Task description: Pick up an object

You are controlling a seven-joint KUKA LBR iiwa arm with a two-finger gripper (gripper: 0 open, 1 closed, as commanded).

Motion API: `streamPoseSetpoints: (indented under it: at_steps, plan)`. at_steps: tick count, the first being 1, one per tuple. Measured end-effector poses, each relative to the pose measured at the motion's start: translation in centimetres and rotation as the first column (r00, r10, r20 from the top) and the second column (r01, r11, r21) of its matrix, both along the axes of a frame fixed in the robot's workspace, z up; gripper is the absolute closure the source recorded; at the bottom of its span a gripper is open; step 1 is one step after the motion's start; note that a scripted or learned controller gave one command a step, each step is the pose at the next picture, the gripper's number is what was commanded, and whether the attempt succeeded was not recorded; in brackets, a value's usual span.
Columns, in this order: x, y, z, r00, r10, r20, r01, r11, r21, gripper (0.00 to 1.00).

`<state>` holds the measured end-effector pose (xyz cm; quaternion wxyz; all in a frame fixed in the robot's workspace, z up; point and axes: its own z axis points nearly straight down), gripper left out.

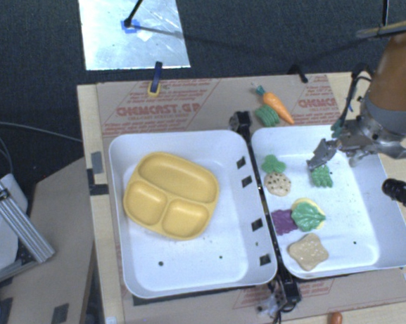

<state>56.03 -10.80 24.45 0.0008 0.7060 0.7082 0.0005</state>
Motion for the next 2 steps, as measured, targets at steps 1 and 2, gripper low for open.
streamPoseSetpoints:
  at_steps: [1,2]
  plan:
    - [-4.1,-0.5,-4.9,1.0,-0.004,-0.006,0.004,1.0,0.001,0.0]
    - [-2.2,1.5,-14.0,1.0,0.002,-0.006,-0.002,1.0,0.002,0.0]
